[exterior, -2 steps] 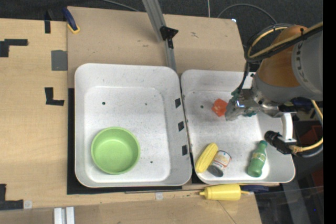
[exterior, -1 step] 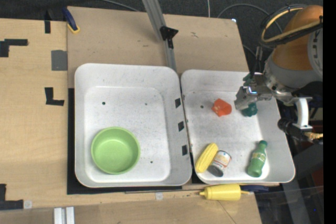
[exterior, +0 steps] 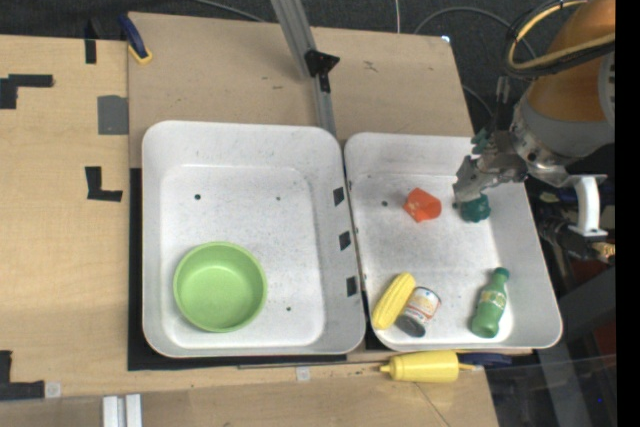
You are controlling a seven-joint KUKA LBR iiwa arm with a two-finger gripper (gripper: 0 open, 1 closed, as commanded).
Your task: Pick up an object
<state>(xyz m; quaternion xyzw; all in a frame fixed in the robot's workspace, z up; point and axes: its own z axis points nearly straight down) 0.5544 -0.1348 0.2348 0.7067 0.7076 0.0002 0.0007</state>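
I am reaching in from three o'clock, my gripper [exterior: 474, 190] hanging over the right bin [exterior: 372, 155] at its two o'clock corner, right above a small teal object [exterior: 475, 209]. Whether my jaws are clenched or released, I cannot tell. An orange block [exterior: 423, 205] is lying just beside it at nine o'clock. A yellow corn cob [exterior: 393, 302], a small can [exterior: 420, 309] and a green bottle [exterior: 489, 304] are resting along the six o'clock edge. A green bowl [exterior: 220, 286] is sitting in the left bin [exterior: 240, 140].
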